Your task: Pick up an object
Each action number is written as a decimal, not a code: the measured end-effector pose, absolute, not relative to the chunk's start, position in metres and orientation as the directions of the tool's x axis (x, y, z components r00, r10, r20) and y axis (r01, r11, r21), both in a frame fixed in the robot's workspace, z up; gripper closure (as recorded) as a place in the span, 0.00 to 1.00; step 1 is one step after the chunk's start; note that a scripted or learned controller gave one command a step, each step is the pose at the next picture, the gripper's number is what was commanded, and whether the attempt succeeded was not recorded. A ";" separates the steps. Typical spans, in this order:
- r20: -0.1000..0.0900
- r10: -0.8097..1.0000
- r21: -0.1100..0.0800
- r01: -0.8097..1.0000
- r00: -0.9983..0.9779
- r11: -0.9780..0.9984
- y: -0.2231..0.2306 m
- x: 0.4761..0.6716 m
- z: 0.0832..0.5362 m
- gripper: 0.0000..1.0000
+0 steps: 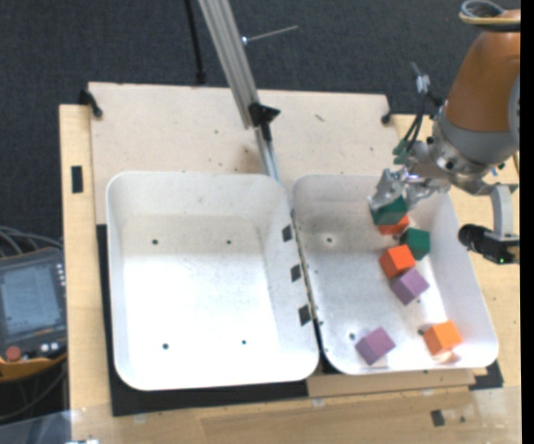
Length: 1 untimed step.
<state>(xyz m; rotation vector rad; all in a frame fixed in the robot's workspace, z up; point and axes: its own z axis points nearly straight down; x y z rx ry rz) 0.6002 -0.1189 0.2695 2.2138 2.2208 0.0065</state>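
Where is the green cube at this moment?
The green cube lies in the right bin, near its far right wall, just above an orange cube and below the claw.

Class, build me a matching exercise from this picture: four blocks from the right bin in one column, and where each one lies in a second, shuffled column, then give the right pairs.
Things
1. dark green block
2. orange block beside the green one
3. second orange block
4. lower purple block

Places
A. at the bin's near right corner
B. at the near wall, left of the corner block
C. just below the gripper, farthest up of the four
D. between the green block and the upper purple block

Pairs: 1-C, 2-D, 3-A, 4-B
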 end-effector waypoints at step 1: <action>0.001 1.000 0.001 1.000 -0.007 0.007 -0.058 0.606 0.267 1.00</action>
